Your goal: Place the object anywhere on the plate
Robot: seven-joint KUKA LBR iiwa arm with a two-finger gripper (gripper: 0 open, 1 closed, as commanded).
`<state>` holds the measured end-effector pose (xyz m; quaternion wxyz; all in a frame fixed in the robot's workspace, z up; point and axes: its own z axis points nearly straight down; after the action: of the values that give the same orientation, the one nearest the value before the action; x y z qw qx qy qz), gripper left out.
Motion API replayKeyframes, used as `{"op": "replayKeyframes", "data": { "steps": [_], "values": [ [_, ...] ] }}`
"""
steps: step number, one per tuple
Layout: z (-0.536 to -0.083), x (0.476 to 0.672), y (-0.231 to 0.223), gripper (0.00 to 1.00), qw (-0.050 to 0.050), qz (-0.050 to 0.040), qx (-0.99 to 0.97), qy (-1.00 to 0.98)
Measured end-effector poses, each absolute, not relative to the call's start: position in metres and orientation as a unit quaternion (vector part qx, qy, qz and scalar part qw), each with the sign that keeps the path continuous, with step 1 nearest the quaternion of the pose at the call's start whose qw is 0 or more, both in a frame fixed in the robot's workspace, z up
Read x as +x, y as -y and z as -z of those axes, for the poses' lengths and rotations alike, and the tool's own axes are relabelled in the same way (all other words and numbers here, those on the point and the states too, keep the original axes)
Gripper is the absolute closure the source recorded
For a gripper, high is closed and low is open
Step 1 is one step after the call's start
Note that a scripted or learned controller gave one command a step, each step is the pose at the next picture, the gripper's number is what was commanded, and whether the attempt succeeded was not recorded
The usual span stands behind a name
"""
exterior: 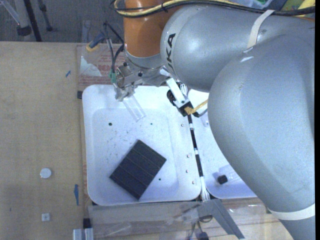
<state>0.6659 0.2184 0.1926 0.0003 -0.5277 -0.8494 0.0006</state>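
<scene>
The grey arm (250,84) fills the right side and the far part of the scene, its orange band (145,19) sitting above the wrist. Beneath it, the bench (35,109) carries two white bins; the left bin (95,134) lies in plain sight. A dark, ribbed rectangular plate (138,168) rests tilted on this bin's floor, toward the near side. The gripper (131,104) hangs over the bin's far edge, well apart from the plate; its translucent fingers (135,108) seem slightly parted with nothing between them. A small black object (222,178) sits in the right bin (220,189), near the divider.
</scene>
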Motion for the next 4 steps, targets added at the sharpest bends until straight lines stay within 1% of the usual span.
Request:
{"op": "replayKeyframes", "data": {
  "steps": [1,2,3,4],
  "values": [
    [-0.227,0.666,-0.219,1.00,-0.002,0.0012,-0.509,0.861],
    [-0.237,0.667,-0.220,1.00,-0.004,0.0022,-0.509,0.861],
    [-0.212,0.666,-0.218,1.00,0.000,-0.0001,-0.425,0.905],
    [-0.205,0.631,-0.219,1.00,0.001,-0.0004,-0.506,0.862]
  ]
}}
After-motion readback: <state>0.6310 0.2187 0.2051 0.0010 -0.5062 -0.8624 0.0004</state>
